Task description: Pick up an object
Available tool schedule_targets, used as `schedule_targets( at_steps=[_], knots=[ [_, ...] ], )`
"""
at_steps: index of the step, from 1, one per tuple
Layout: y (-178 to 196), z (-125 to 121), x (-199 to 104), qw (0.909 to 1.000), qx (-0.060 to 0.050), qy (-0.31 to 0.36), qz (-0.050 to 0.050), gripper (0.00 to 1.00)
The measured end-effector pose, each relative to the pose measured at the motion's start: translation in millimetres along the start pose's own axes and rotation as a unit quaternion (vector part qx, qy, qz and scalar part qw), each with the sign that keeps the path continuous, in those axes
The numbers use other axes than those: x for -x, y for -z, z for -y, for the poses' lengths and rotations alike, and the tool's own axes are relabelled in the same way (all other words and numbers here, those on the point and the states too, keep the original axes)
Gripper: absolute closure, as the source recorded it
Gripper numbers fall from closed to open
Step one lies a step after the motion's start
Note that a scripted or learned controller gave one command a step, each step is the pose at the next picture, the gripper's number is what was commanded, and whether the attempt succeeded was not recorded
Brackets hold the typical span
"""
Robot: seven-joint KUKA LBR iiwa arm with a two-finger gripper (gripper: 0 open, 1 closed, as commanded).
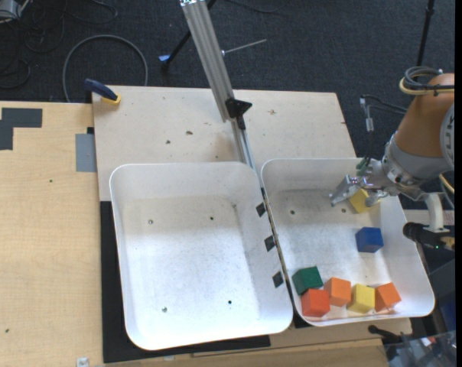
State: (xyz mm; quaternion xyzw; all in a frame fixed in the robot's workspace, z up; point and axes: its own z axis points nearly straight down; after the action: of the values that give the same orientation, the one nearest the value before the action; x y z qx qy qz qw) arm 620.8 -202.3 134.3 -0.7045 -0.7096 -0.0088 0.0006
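Note:
My gripper (358, 191) hangs over the upper right part of the right bin (307, 167), reaching in from the right. A small yellow block (359, 200) sits between its silver fingers (340, 193), and the gripper is shut on it. Lower in the same bin a blue cube (369, 239) lies alone. Along the bin's front edge sit a green cube (307, 278), a red cube (316, 303), an orange cube (339, 290), a second yellow cube (362, 297) and another orange cube (387, 296).
The left bin (116, 186) lies beside the right one, with black clips (269, 242) along the shared rim. A slanted metal post (208, 44) rises behind the bins. A blue clamp (101, 90) sits at the board's far left corner.

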Motion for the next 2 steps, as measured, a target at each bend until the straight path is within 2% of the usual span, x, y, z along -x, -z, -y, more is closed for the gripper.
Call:
schedule_targets(
  at_steps=[1,2],
  knots=[
    [8.7,58.9,6.2,0.9999,-0.009,-0.004,0.005,0.0],
    [-46.0,-7.3,-15.3,1.0,-0.005,-0.002,0.007,0.0]
  ],
)
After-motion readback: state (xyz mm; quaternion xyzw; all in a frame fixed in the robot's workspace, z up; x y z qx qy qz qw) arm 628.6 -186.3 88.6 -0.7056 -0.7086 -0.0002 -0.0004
